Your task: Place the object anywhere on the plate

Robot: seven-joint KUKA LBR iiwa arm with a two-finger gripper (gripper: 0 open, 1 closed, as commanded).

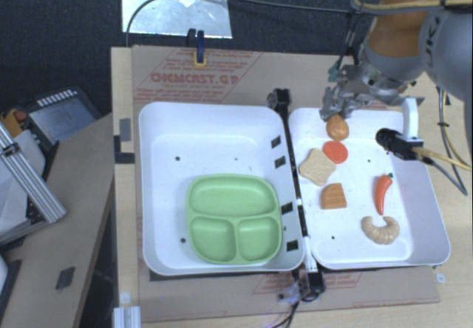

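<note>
The pincer sits just above a small brown egg-shaped food at the back of the right bin, well apart from the green plate. I cannot tell its grip.

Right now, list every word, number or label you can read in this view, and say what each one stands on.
"CHEMCAST G?": red print on the brown cardboard sheet behind the two white bins; last characters blurred.
Fainter red lines above and below it: too small to read.
Faint red print on the cardboard's front edge: unreadable.
Grey ribbed device at left: no legible marking.
</note>
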